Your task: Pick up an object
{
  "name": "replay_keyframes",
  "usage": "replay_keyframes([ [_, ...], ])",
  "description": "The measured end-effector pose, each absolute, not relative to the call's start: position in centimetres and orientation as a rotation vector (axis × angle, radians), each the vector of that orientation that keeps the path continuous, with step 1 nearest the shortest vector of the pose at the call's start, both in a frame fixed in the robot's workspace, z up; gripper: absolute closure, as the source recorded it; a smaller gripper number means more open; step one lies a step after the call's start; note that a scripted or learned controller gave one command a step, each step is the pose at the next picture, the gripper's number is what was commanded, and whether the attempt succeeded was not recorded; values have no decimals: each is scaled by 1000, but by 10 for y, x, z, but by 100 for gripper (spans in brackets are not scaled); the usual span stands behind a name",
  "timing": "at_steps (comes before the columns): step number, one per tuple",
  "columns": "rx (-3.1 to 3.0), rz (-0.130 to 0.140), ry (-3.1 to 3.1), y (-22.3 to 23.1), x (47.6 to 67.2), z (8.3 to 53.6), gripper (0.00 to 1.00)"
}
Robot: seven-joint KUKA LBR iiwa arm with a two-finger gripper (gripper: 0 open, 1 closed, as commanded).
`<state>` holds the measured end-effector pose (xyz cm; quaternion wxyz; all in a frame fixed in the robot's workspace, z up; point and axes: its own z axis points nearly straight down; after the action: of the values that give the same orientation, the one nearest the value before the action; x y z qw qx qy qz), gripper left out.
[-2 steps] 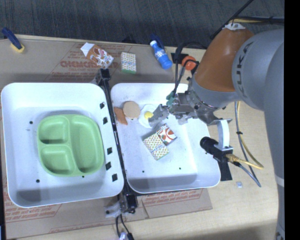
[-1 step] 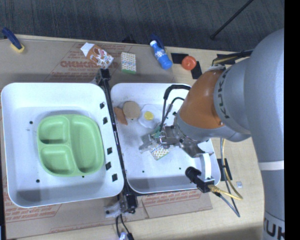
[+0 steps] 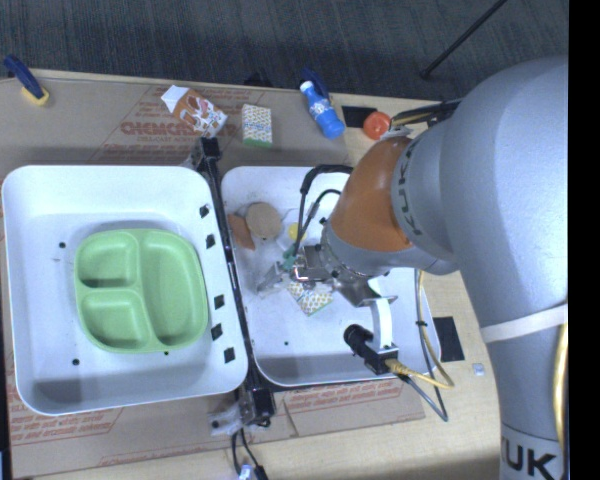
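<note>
My gripper (image 3: pixel 302 266) is low in the right bin (image 3: pixel 280 363), under the grey arm with its orange band (image 3: pixel 372 203). It sits among small items in the bin's middle. A patterned packet (image 3: pixel 314 299) lies just below it, and a clear crumpled piece (image 3: pixel 272 274) lies to its left. A tan rounded object (image 3: pixel 264 219) and a brown one (image 3: pixel 240 230) rest near the bin's upper left corner. The arm hides much of the bin's right half.
A green divided plate (image 3: pixel 140 288) lies in the left bin (image 3: pixel 20 268). Beyond the bins, the bench holds a blue bottle (image 3: pixel 323 109), an orange cap (image 3: pixel 376 124), a small box (image 3: pixel 256 124) and a snack wrapper (image 3: pixel 194 111). A blue clamp (image 3: pixel 26 80) sits far left.
</note>
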<state>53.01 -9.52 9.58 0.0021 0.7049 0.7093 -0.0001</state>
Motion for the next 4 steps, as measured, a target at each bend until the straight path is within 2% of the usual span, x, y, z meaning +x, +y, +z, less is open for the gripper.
replay_keyframes([
  [1, 2204, 0, 2220, -98, 532, 107, 100],
  [2, 2217, 0, 2226, -126, 477, 207, 100],
  [3, 2217, -1, 2225, -175, 476, 201, 100],
  [4, 2214, 1, 2227, -148, 477, 252, 100],
])
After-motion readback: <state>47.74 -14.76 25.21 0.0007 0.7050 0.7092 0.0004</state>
